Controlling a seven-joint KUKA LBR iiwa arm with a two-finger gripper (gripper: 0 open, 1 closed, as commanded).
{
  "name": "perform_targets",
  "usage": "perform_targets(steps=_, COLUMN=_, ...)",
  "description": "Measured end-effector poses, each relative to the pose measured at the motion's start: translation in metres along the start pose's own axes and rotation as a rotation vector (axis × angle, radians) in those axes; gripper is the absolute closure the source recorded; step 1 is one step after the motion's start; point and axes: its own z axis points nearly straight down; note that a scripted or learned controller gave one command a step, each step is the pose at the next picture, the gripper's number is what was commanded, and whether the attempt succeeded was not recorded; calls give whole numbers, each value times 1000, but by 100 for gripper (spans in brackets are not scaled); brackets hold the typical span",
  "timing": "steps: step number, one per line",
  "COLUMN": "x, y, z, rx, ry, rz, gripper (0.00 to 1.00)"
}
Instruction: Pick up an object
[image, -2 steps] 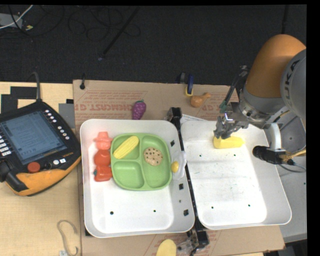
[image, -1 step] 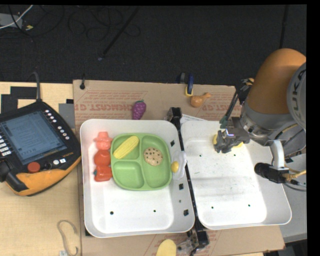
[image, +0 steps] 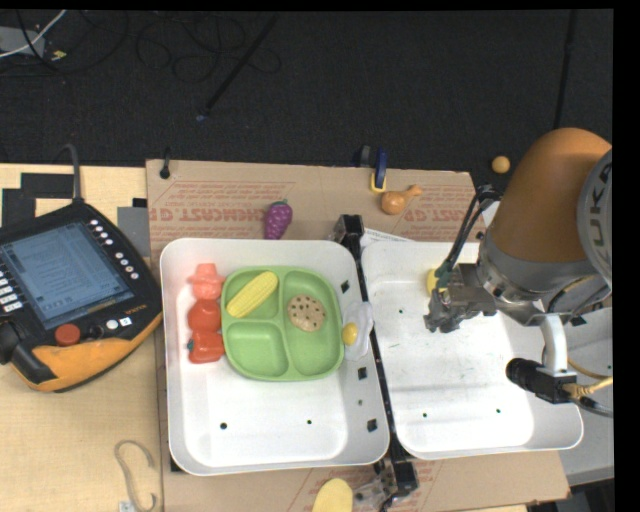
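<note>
Left bin (image: 200, 420): green divided plate (image: 262, 352) holds a yellow corn cob (image: 250, 293) in its far-left section and a speckled round cookie (image: 307, 312) in the far-right one. Red-orange toy figure (image: 205, 315) lies just left of the plate. Small yellow piece (image: 350, 334) sits at the plate's right edge. Gripper (image: 441, 318) hangs low over the right bin (image: 470, 420), far-left area; cannot tell its opening or hold. Purple grapes (image: 278, 219) and orange toy (image: 397, 200) lie on cardboard (image: 220, 200) beyond the bins. Teach pendant (image: 70, 290) far left.
</note>
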Motion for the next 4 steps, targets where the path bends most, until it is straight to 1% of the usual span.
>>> perform_targets(steps=1, x=-9, y=-2, z=17, rx=-1, ry=-1, rz=-4, gripper=100)
perform_targets(steps=2, x=-4, y=-2, z=19, rx=-2, ry=0, rz=-5, gripper=100)
perform_targets(steps=3, x=-1, y=-10, z=10, rx=-2, ry=0, rz=-3, gripper=100)
perform_targets(steps=4, x=5, y=0, z=4, rx=-4, ry=-1, rz=-4, gripper=100)
